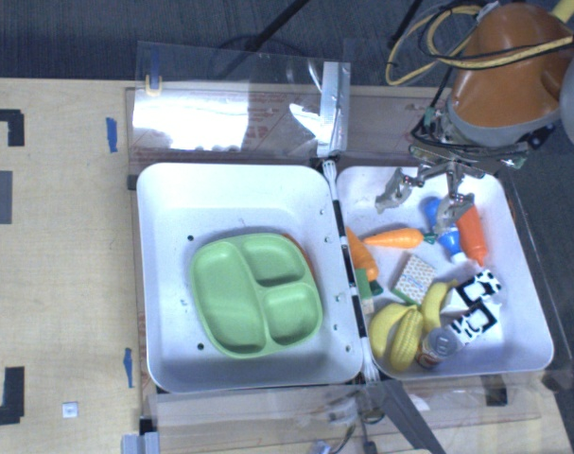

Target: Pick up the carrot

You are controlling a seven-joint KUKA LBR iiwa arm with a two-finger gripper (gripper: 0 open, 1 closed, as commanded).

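Note:
An orange carrot (396, 238) lies crosswise in the upper middle of the right bin (525, 282). A second orange carrot-like piece (472, 235) lies lengthwise to its right. A third (360, 254) with a green end leans along the bin's left wall. My gripper (421, 202) hangs over the upper part of the right bin, just above the crosswise carrot. It is open, its fingers (394, 193) spread, with nothing held between them.
A blue toy (440, 223) lies right under the gripper. Bananas (400, 331), a beige waffle-like piece (415, 277), a black-and-white object (476, 306) and a small can (439, 344) crowd the bin's lower half. The left bin (164, 206) holds a green divided plate (256, 293).

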